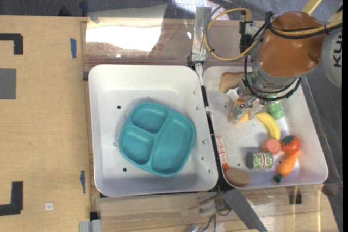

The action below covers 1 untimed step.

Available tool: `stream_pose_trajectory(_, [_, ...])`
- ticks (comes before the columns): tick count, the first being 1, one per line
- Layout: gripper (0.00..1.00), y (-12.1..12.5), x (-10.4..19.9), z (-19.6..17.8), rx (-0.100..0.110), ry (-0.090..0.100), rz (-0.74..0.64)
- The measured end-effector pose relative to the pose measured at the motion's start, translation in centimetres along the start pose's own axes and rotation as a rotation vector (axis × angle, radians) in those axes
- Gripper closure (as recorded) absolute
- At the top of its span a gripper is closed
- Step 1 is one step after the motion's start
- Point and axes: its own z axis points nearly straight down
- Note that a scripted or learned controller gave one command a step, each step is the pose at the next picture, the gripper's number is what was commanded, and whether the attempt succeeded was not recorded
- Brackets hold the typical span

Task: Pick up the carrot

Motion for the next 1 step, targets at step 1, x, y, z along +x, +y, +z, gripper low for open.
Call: stream_pose_trajectory(1, [1.00,2.55,-3.80,-9.31,-0.001,0.007,0.504])
